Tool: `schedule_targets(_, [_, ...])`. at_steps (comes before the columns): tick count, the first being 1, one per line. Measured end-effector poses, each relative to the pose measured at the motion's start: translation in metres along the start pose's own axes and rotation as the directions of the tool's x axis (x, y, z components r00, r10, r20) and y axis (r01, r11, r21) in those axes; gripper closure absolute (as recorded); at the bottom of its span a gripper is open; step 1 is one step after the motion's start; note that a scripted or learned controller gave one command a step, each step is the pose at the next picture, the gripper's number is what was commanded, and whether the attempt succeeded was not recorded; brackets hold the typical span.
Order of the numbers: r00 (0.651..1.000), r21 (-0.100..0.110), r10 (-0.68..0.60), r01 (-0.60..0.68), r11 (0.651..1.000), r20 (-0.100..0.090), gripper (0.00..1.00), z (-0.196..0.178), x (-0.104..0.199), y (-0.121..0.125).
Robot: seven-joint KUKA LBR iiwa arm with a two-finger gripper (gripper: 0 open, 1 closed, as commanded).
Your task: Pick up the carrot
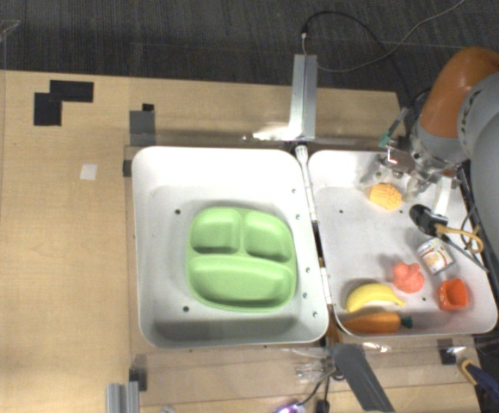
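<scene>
The carrot (375,322) is orange with a dark green stub. It lies along the front wall of the right bin (344,222), just in front of a yellow banana (373,296). My gripper (396,177) is far from it, at the back right of the same bin. It hangs over a yellow-orange corn cob (385,197), open, its fingers spread to either side of the cob's top. Nothing is held between them.
The right bin also holds a small labelled can (435,255), a pink toy (409,276) and an orange cup (453,295). In the left bin (159,231) lies a green divided plate (241,256). The arm comes in from the right, above the bin's right wall.
</scene>
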State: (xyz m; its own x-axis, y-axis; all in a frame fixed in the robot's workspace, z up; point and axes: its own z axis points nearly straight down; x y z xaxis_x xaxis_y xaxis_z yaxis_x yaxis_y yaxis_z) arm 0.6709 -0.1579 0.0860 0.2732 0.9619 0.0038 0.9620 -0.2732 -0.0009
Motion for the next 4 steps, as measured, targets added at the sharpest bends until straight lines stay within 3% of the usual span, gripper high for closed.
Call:
schedule_targets(1, [1.000,0.004,0.026,-0.026,1.000,-0.002,0.00,0.000,-0.015,0.004])
schedule_targets(2, [1.000,-0.003,-0.008,0.008,1.000,0.004,0.00,0.000,0.021,-0.006])
schedule_targets(3, [1.000,-0.008,-0.014,0.014,1.000,0.003,1.00,-0.010,0.024,-0.005])
schedule_targets(4, [0.975,-0.004,-0.223,0.223,0.975,0.003,1.00,-0.098,0.102,-0.029])
